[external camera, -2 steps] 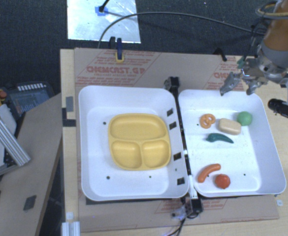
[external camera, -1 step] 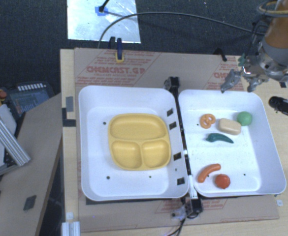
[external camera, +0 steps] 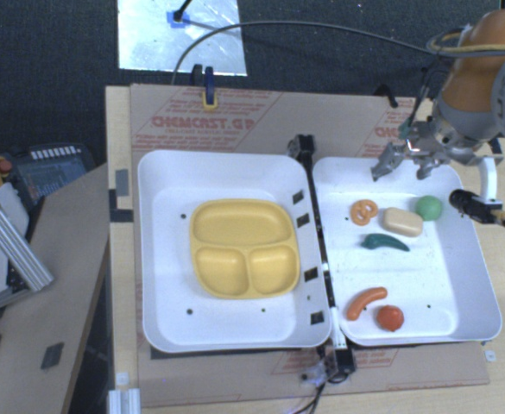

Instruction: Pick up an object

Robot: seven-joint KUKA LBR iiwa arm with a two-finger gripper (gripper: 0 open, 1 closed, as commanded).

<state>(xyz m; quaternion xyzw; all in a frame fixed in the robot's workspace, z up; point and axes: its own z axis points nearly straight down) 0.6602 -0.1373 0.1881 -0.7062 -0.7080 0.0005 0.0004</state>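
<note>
Nothing's getting picked up yet: the gripper (external camera: pixel 405 164) is hanging with its fingers spread wide and empty over the back edge of the right bin (external camera: pixel 468 317). The pretzel (external camera: pixel 364 211), beige block (external camera: pixel 403 222) and green ball (external camera: pixel 428 206) are sitting just below it, untouched. Honestly, I'm not making out which one it's targeting.

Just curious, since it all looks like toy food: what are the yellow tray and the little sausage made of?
The yellow tray looks like moulded plastic with a smooth, slightly matte finish: one even colour, rounded compartment walls, soft highlights. The orange sausage in the right bin also seems plastic or perhaps rubber, given its uniform colour and smooth curved shape. It is too small here to tell which.
</note>
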